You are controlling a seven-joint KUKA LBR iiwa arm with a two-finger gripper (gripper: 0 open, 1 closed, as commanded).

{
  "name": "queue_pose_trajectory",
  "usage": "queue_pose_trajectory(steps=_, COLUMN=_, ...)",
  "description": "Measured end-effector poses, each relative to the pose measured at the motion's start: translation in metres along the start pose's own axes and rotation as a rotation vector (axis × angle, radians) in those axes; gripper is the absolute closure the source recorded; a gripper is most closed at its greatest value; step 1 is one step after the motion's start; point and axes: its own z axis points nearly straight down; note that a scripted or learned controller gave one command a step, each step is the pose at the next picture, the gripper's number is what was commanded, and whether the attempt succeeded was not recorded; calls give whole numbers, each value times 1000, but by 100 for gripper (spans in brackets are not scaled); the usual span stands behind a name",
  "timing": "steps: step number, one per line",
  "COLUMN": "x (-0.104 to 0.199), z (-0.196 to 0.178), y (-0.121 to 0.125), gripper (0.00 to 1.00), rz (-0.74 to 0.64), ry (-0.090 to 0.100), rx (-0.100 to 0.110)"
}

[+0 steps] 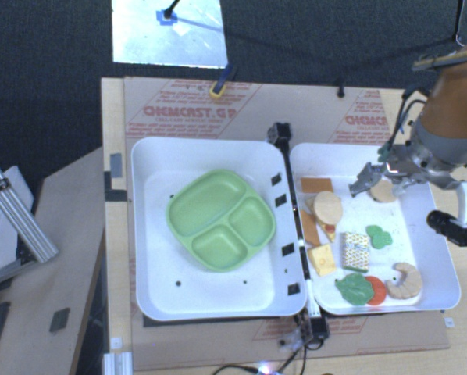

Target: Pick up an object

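The right bin (444, 276) holds several toy foods: a brown toast slab (317, 185), a round tan bun (327, 208), a yellow cheese block (322, 259), a checked packet (356, 250), a small green piece (379, 237), a leafy green piece (354, 288), a red slice (377, 291) and a tan croissant (406, 281). My gripper (384, 178) hangs over the bin's upper right part. A pale tan round piece (384, 194) lies right beneath it, partly hidden. I see nothing lifted off the bin floor.
The left bin (151, 170) holds a green divided plate (222, 219). A black divider with clips (290, 209) runs between the bins. The grey and orange arm (452, 108) covers the right bin's upper right corner. A dark bracket (452, 226) juts over the right rim.
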Motion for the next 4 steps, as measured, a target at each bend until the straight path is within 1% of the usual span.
queue_pose_trajectory(steps=1, x=0, z=-7, y=2, gripper=0, rz=-2, ry=-2, rx=-11)
queue_pose_trajectory(steps=2, x=3, z=31, y=4, gripper=0, rz=-1, ry=-2, rx=-13)
queue_pose_trajectory(steps=3, x=7, z=84, y=-4, gripper=0, rz=-1, ry=-1, rx=-11)
queue_pose_trajectory(steps=4, x=7, z=109, y=1, gripper=0, rz=-2, ry=-1, rx=-22)
